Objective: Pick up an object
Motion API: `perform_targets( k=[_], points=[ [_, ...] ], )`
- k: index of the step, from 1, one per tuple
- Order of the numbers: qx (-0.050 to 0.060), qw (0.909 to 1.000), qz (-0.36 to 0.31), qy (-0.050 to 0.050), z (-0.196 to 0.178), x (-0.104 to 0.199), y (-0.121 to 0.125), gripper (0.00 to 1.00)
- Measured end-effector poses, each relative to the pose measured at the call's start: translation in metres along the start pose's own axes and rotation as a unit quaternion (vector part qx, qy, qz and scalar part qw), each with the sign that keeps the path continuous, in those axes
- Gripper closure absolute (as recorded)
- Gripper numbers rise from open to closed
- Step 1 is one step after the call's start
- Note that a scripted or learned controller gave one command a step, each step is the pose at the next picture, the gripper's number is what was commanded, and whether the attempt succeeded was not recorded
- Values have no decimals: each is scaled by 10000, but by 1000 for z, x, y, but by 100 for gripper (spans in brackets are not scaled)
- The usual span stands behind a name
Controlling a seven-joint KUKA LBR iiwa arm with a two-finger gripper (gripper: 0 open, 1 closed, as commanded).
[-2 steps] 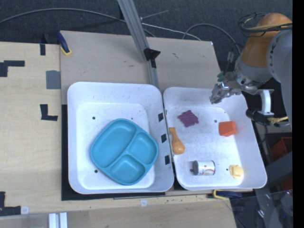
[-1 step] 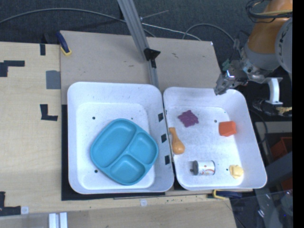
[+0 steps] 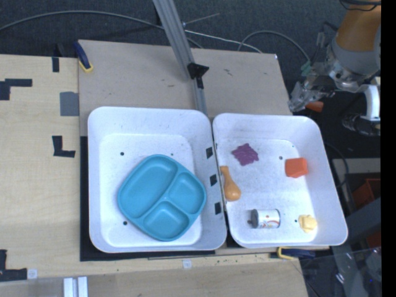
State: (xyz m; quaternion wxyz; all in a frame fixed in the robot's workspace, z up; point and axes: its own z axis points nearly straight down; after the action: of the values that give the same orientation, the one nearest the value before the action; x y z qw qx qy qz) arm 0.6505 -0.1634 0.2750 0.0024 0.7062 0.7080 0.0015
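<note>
The arm point(image 3: 356, 23) is cut off by the top right corner; its gripper point(image 3: 304, 94) hangs blurred beyond the right bin point(image 3: 322, 135); I cannot tell its state.

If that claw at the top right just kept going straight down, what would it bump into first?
Probably the bench surface or the upper right rim of the right-hand white bin. The gripper hangs just outside that bin's corner, though its height is unclear.
</note>
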Motion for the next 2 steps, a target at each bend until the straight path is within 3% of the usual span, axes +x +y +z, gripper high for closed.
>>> perform_targets(
  k=[2],
  points=[
    [37, 10000, -17, 12, 21, 103, 0, 100]
  ],
)
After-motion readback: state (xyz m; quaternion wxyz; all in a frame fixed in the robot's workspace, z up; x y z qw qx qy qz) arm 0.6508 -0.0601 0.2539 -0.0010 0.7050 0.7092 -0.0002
